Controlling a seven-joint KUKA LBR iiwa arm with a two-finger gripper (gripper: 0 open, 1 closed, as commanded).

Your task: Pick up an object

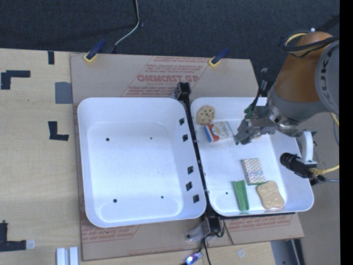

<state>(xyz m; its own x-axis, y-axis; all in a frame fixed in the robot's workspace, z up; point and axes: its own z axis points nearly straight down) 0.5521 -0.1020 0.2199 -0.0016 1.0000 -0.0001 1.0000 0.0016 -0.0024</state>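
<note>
Nearest you in the right bin (pixel 309 202) lie a tan bread-shaped piece (pixel 270 195) and a green stick (pixel 240 196). Just beyond sits a small patterned box (pixel 252 170). Farther back, your gripper (pixel 243 137) hangs above the bin floor (whether its fingers are apart or together you cannot tell), just right of a colourful packet (pixel 219 131). Farthest is a round cookie (pixel 206 114).
</note>
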